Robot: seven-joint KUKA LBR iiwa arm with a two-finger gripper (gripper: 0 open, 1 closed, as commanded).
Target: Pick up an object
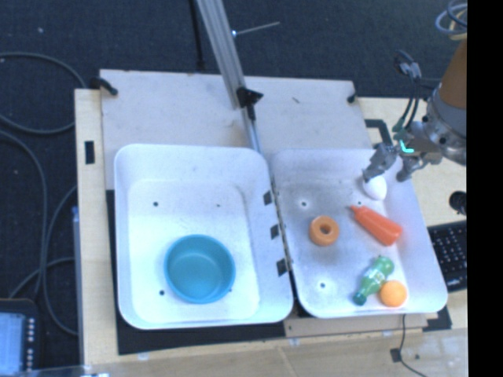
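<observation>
My gripper (391,167) hangs over the far right part of the right bin (314,171), its two fingers spread open with nothing between them. A white egg (375,187) lies just below the left finger (376,163), close to it. An orange carrot (376,222) lies slantwise in front of the egg. To its left sits an orange ring (324,231). A green bottle (371,280) and an orange ball (393,293) lie together at the bin's near right corner.
The left bin (141,171) holds a blue bowl (200,268) near its front. A slanted metal rail (224,45) runs down to the gap between the bins. A black keyboard (449,250) lies right of the right bin.
</observation>
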